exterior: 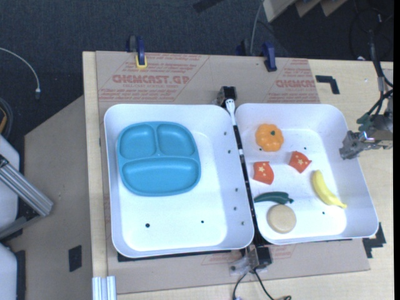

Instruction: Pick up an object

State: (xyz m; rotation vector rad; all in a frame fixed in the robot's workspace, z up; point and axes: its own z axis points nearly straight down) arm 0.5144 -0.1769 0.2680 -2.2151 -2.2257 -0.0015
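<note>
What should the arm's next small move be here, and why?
Probably a short move left, bringing the hand in over the right bin and toward the banana. The hand sits at the bin's right rim, above nothing it could grip, and the banana looks like the closest object to it. The other toy foods lie further left.

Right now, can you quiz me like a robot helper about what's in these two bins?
1. True or false: the blue plate lies in the right bin.
2. Which lies nearest the banana? A) orange pepper B) red piece C) blue plate
3. Fill in: the green bean lies just above the round tan ____.

Key: 1 false, it's in the left bin; 2 B; 3 cookie.
</note>
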